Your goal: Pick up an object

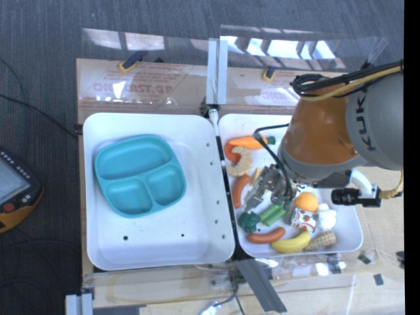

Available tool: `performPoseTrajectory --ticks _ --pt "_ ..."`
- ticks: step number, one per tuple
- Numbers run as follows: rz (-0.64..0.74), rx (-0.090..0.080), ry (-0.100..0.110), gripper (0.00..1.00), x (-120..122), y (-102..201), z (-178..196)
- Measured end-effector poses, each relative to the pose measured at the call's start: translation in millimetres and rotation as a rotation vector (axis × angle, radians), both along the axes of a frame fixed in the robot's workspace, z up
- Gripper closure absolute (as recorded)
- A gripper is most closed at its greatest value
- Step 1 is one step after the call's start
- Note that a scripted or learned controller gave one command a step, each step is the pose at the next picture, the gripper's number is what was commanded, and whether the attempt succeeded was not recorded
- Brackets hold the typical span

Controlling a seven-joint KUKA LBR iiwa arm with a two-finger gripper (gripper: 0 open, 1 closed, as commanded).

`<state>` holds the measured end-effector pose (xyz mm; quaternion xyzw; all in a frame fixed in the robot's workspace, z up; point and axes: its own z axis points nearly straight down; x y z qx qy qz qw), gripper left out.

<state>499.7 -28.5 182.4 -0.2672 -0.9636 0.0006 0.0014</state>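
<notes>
I see my gripper [268, 188] low in the right bin [351, 238], over toy food (I cannot tell its grip): one banana [292, 243] below-right, one sausage [265, 235] beneath. Far left, the other bin [111, 241] holds one blue tray [139, 174].

grey arm [384, 120] with orange band in from the right, claw [268, 188] angled down-left

Toy foods [275, 225] lie jumbled in the right bin [351, 238]

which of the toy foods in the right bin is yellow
The banana, lying along the right bin's near edge, just right of the red sausage. The other pieces are orange, red, green or tan.
</notes>
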Motion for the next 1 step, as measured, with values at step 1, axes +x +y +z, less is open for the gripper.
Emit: performPoseTrajectory --ticks 1 --pt "-0.101 -0.003 -0.004 1.00 45.5 -28.6 82.3"
